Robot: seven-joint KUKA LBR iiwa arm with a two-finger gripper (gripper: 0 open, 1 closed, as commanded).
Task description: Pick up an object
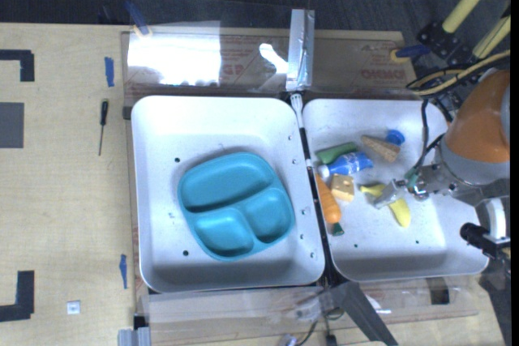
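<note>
Seen from above at a slant, a pale wooden bench (57, 198) bears two shallow white bins side by side. The left bin (154, 126) holds one thing: a blue plastic tray (235, 205) with three compartments, lying tilted near the bin's middle.

The right bin (430, 243) holds a loose cluster of small toy-like objects toward its left half. Counted, they are: one green piece (336, 151), one tan wedge (379, 147), one small blue cap-like piece (395, 137), one blue and white bottle (347, 165), one orange carrot-like stick (328, 202) lying along the bin's left wall, one tan block (343, 189) just beside it, and two yellow pieces (387, 202).

The grey arm with its orange band (480, 134) reaches in from the right. Its gripper (405, 189) sits low over the right bin, touching or just above the yellow pieces. Whether it is spread or pinching anything cannot be told; the metal tip is too small and cluttered.

One black screwdriver (103, 124) lies on the bench left of the bins.
</note>
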